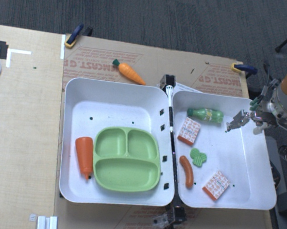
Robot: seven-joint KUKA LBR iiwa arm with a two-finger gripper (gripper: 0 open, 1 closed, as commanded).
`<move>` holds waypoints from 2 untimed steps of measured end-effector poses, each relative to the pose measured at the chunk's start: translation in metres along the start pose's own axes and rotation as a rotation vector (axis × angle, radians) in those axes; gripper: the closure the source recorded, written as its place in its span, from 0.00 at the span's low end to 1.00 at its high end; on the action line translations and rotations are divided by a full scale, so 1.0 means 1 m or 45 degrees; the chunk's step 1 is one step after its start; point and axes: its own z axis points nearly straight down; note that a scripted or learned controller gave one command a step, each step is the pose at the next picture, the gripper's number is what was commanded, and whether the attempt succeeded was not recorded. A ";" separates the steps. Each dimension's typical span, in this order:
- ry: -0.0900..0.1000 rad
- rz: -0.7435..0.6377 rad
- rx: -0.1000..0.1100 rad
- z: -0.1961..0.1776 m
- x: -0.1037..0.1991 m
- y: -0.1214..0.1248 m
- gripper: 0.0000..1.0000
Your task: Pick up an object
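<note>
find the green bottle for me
The green bottle lies on its side at the far end of the right bin, just above a small red-and-white packet.

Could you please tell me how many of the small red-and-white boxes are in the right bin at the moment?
2. One box lies near the bin's left wall, just below the green bottle; the other box lies toward the front, right of the sausage.

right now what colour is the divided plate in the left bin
Light green divided plate, clearest in the camera view.
</note>
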 end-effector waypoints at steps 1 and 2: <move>0.001 0.122 0.001 0.061 0.081 0.003 0.00; 0.001 -0.205 0.001 0.001 0.136 -0.074 0.00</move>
